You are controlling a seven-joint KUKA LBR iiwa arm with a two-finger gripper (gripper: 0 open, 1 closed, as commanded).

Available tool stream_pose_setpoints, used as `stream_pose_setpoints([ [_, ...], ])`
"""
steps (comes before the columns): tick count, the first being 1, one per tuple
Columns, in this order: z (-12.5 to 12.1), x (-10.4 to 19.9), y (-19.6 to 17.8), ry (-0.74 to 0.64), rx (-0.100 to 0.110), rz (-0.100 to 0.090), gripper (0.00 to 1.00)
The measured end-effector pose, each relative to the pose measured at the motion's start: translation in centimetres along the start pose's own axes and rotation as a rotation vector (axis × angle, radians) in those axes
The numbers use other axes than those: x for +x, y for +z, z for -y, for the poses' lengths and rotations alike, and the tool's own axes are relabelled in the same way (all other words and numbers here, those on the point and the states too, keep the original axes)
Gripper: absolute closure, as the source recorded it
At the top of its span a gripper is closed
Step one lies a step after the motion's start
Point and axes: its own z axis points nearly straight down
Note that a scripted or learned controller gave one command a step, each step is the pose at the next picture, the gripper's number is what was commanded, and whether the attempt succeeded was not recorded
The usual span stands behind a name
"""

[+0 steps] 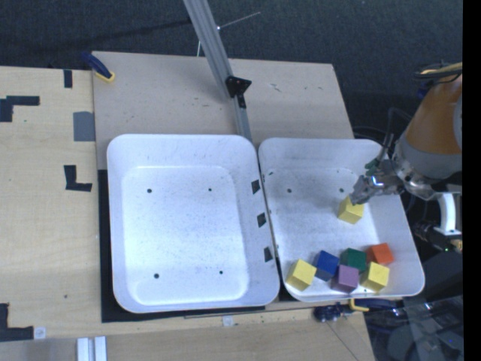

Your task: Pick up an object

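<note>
In the right bin [308,164] a yellow cube [350,212] lies alone near the right wall. My gripper [361,193] comes in from the right and hangs just above and to the right of that cube, its tip close to or touching the cube's upper corner. Along the bin's front wall sits a cluster: another yellow cube [303,274], a blue cube [327,263], a green cube [353,259], a purple cube [347,277], an orange cube [382,253] and a third yellow cube [377,276].
The left bin [180,224] stands beside the right one, their rims touching. A slanted metal pole [214,43] rises behind the bins. The arm's orange band [440,119] is at the right edge.
</note>
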Motion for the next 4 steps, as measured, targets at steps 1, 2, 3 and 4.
stream_pose_setpoints([
  [1,-0.6,0.4,-6.2,-0.002,-0.004,0.001,1.0],
  [2,-0.7,0.5,-7.5,-0.001,0.001,-0.001,1.0],
  [3,-0.4,5.9,-8.3,-0.006,0.003,-0.003,1.0],
  [4,-0.8,11.2,-7.0,-0.006,0.004,-0.002,1.0],
])
